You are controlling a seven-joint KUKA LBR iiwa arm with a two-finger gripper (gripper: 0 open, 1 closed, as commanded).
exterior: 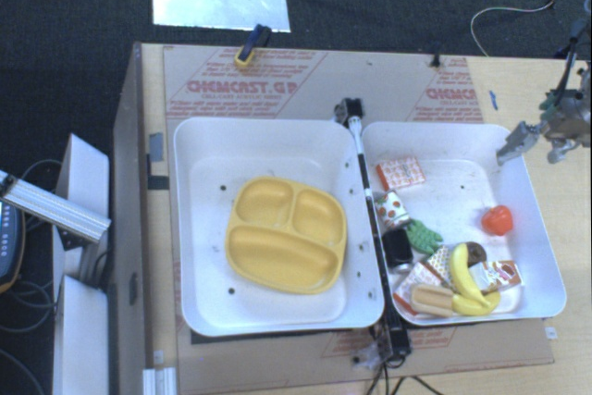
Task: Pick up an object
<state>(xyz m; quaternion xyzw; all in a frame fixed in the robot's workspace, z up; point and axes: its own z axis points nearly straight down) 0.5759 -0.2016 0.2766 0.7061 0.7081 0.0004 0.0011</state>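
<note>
My gripper [536,147] hangs over the far right rim of the right bin [541,227], with its fingers spread and nothing between them. In that bin lie a red tomato [497,219], a yellow banana [465,278], a hot dog [432,299], a green leafy toy [425,236], a black block [398,247], a red-and-white box [400,172], a small patterned packet [392,210] and a brown donut [476,252]. The tomato sits below and slightly left of the gripper, apart from it.
The left bin [208,199] holds a yellow divided plate [287,234]. A dark bar [363,190] runs along the seam between the bins. A yellow-handled tool [250,47] lies on the bench behind the left bin. Cables trail at the top right.
</note>
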